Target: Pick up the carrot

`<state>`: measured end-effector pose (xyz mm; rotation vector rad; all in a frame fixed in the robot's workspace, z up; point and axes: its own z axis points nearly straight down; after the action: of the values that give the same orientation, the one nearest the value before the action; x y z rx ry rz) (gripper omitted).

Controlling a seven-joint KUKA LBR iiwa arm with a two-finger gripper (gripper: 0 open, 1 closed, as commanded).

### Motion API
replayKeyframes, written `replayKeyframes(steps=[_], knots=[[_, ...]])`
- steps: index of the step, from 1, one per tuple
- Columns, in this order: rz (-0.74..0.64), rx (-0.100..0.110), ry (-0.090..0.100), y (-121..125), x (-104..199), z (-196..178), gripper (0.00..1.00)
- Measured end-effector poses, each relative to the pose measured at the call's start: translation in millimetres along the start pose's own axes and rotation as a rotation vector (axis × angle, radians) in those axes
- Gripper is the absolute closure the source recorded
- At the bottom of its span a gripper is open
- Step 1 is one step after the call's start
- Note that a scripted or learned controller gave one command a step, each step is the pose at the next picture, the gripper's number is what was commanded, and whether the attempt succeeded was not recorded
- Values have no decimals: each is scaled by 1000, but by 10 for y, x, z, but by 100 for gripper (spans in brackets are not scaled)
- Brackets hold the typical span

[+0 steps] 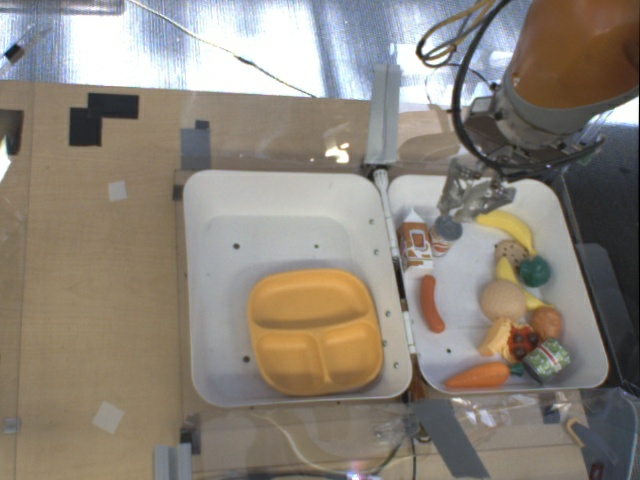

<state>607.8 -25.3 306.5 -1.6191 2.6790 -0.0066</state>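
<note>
The carrot [478,375] lies flat against the right bin's [585,268] near wall, just below the cheese wedge [494,338] and tomatoes [521,342], while my gripper [462,206] hangs well beyond it over the far end, holding nothing, spread unclear.

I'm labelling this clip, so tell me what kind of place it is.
Probably a robot lab test bench rather than a kitchen: two white bins on a board, toy food such as a carrot and banana, and the arm's hand over the right bin.
</note>
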Motion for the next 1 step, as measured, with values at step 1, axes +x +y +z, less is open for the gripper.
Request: replayKeyframes(steps=[1], knots=[[-245,-3,3,-163,699,352,100]])
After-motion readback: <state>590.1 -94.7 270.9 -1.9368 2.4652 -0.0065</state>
